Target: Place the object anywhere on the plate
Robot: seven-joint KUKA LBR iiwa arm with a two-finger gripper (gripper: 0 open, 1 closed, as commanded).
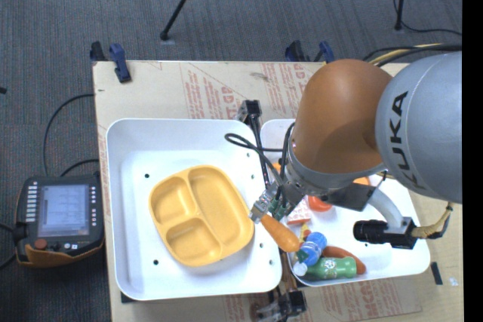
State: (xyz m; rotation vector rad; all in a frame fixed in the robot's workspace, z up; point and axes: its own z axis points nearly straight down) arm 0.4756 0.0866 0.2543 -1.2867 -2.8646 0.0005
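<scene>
So here I am, reaching in from 3 o'clock with my big grey arm (423,132) and its orange band (339,121) hanging over the seam between the two white bins. My claw (270,206) sits right at the inner wall of the left bin (124,162), just off the 3 o'clock rim of the yellow plate (200,215), and honestly I can't tell how it's set from this angle, the wrist hides most of it. An orange carrot-looking thing (282,235) pokes out right below the claw toward 5 o'clock, lying across the divide between the bins; whether I've actually got it is not something I can make out. The plate is a three-section one, lying in the middle of the left bin, a bit tilted relative to the bin walls. In the right bin (419,253), down at the 6 o'clock end, there's a green bottle (330,266) lying on its side, a blue and white thing (312,245) touching the carrot's tip, and something red-orange (349,256) just beside the bottle. A pendant with a screen (59,219) sits on the floor off at 9 o'clock, well apart from the table (189,87).
</scene>
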